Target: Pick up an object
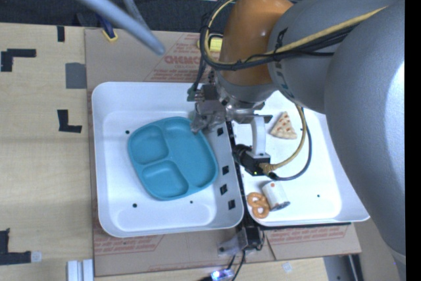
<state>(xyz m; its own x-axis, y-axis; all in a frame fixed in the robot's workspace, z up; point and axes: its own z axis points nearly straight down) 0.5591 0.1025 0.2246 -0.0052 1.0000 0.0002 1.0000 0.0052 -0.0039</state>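
Over the upper right corner of the blue divided tray (172,158) hangs the gripper (205,116); whether it is spread or closed I cannot tell. That tray lies in the left bin (108,141). Across the divider, the right bin (322,191) holds a pizza slice (284,126), a pretzel (258,204) and a small white cylinder (275,195).

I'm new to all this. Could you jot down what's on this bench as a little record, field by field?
Left bin: holds a blue divided plate
Right bin: holds a pizza slice toy, a pretzel, a small white cylinder
Arm: grey, orange band
Gripper: over the blue divided plate's far right edge
Under bins: cardboard sheet
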